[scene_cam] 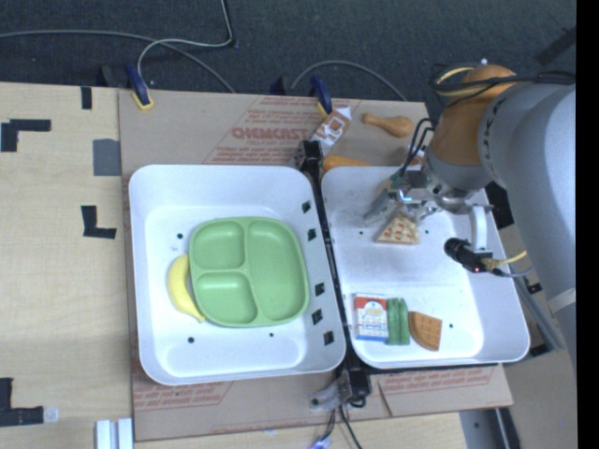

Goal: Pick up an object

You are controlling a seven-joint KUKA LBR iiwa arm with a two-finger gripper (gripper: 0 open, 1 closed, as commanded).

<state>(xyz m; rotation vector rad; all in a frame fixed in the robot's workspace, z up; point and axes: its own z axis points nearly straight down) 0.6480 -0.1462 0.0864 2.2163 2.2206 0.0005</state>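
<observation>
My gripper (401,213) hangs low over the far part of the right bin (468,297), with its fingers spread open. Just below its tips a tan triangular waffle slice (400,231) lies on the bin floor; it is not between the fingers. Near the bin's front lie a small red-and-white box (372,317), a green piece (398,323) and an orange-brown wedge (426,331), side by side. In the left bin (159,204) sits a green divided plate (250,271), and a yellow banana (180,289) is tucked against its left side.
Beyond the bins, on the cardboard, lie a tan drumstick-shaped toy (388,123), a small printed packet (330,127) and an orange piece (343,162). The grey arm with its orange band (463,129) covers the right bin's far right corner. Clamps and cables run along the bench's back.
</observation>
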